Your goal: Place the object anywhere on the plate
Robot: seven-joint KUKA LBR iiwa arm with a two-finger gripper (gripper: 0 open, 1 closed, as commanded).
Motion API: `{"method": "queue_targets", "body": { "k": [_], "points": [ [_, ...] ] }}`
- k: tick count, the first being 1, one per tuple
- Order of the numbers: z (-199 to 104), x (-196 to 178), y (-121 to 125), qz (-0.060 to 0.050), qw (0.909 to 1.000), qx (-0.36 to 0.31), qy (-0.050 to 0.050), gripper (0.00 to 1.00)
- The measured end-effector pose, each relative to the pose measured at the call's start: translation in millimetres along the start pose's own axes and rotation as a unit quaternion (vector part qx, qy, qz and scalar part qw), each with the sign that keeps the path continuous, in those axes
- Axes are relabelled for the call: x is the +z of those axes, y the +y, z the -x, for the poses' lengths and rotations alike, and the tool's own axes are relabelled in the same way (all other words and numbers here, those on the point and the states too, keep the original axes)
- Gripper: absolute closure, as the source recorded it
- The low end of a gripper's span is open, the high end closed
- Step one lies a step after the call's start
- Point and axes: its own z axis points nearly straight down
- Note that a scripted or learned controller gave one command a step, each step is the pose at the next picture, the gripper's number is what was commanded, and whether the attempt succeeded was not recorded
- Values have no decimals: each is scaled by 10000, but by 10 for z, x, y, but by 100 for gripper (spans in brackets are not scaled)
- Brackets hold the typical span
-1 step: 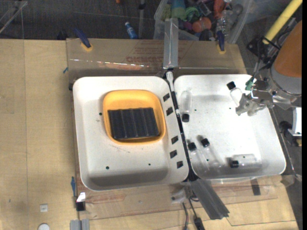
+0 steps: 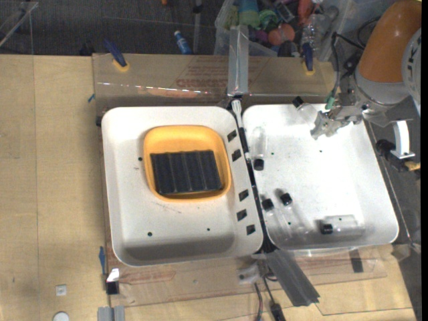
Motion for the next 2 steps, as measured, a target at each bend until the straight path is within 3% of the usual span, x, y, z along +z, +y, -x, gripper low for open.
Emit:
{"method": "queue_targets", "body": {
  "k": [1,2],
  "points": [
    [-247,-219,201,9,9960,-895,-3,100],
    [-519,-447,236,16,9885,-1513,-5,100]
  ]
}}
